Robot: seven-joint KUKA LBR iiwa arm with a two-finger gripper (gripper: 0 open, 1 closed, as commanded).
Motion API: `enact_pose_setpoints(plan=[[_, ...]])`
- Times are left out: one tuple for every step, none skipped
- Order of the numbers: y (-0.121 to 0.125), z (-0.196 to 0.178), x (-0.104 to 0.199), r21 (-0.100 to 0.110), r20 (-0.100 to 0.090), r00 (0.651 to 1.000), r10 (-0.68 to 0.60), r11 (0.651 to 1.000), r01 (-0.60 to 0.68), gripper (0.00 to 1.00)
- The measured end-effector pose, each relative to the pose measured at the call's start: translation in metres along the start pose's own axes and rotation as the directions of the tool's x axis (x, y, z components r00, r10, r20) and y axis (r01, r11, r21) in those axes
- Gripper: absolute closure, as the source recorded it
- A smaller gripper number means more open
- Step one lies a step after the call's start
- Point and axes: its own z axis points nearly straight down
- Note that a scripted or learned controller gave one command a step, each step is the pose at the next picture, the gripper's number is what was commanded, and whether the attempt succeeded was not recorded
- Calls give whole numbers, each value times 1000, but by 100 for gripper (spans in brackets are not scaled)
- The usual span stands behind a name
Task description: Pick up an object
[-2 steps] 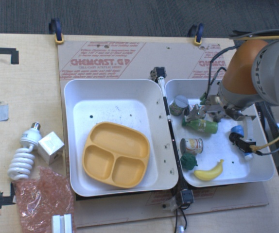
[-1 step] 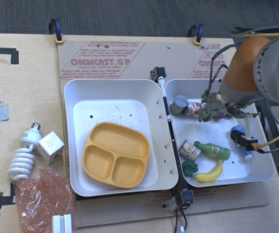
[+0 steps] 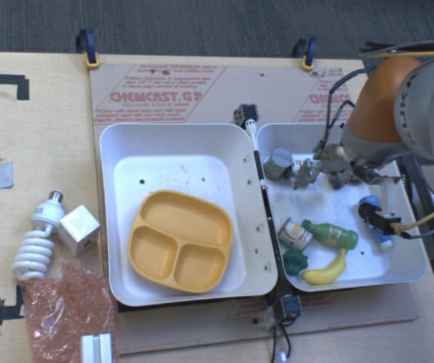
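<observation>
The left bin (image 3: 119,150) held a yellow divided tray (image 3: 181,240). The right bin (image 3: 410,267) held a green bottle (image 3: 330,234), a banana (image 3: 326,271), a small jar (image 3: 295,235) and a grey object (image 3: 279,165) at its far left. The tool (image 3: 308,174) hung low over the far part of this bin; whether it gripped anything could not be told.

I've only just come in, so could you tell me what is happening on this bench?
A grey robot arm reaches from the right over the right bin, its claw low near the bin's far end. That bin holds a green bottle, a banana, a small jar and a blue item. The left bin holds a yellow divided tray. Nothing is visibly gripped yet.
</observation>
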Motion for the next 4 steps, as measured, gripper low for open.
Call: enact_pose_setpoints(plan=[[-55,16,1,14,0,1000,0,1000,0,0],[-54,6,1,11,1,1000,1,1000,-1,100],[-54,6,0,11,1,1000,0,1000,0,0],[-95,16,17,13,0,1000,0,1000,0,0]])
